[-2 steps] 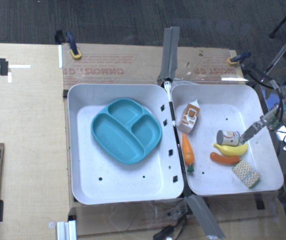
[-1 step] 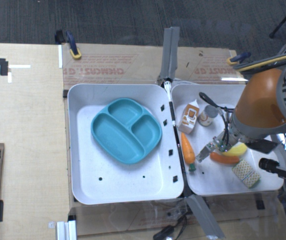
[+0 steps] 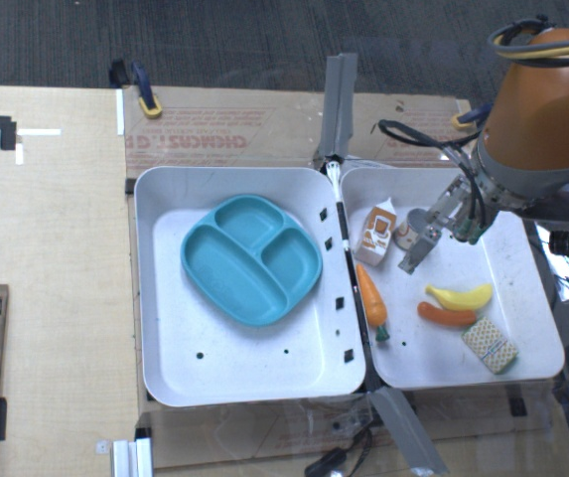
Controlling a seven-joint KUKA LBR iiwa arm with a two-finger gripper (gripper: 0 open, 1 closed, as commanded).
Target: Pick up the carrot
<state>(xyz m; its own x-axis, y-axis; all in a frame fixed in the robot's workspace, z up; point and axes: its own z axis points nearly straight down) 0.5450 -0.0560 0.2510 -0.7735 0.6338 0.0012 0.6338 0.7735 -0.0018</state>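
The carrot is orange with a green stem end and lies along the left wall of the right bin, pointing toward the front. My gripper hangs above the middle of the right bin, up and to the right of the carrot and apart from it. Its fingers point down to the left with nothing between them. The gripper looks open.
A small milk carton stands just left of the gripper. A banana, an orange-red sausage and a sponge lie at the bin's front right. The left bin holds a blue divided plate.
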